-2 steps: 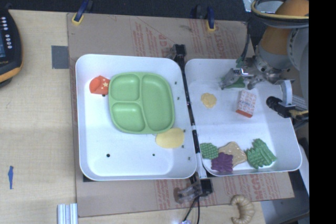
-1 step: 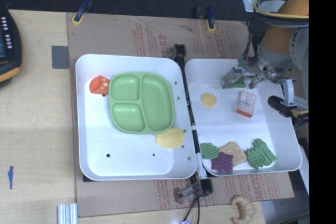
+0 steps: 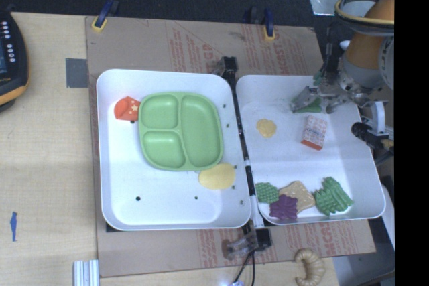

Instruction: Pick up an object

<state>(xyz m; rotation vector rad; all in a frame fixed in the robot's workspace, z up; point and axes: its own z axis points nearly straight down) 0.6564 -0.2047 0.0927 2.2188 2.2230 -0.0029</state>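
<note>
Lying flat in the right bin, towards its far side, the packet sits just near of the pincer, apart from it. It looks light, thin and crinkly, probably slick, so a hold across its short width at mid-length seems best. Its long axis runs near to far, slightly tilted, red end nearest. The pincer hangs low over the bin with its fingers spread apart, nothing between them.
</note>
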